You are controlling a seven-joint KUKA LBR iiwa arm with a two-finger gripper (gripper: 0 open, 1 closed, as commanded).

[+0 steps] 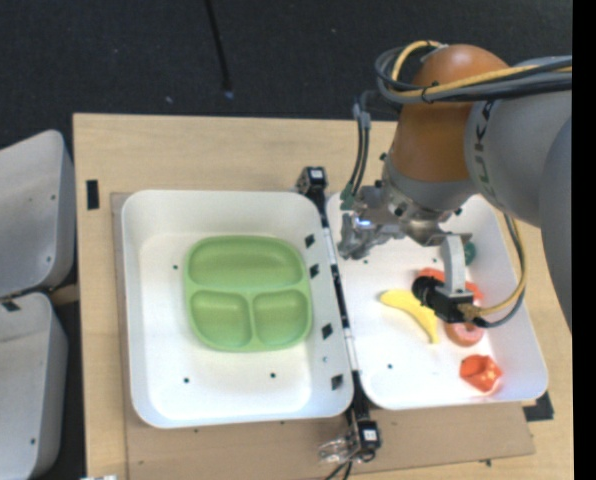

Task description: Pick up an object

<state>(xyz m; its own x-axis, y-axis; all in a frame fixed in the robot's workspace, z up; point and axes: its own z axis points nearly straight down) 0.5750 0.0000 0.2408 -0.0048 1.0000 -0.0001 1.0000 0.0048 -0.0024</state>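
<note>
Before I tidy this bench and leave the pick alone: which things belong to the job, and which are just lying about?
Belong to the job:
gripper
banana
red object
pink round object
right bin

Lying about:
green divided plate
left bin

From where I stand, no lettering, label or number can be read; the dark marking on the grey arm (523,148) is too blurred to make out.
</note>
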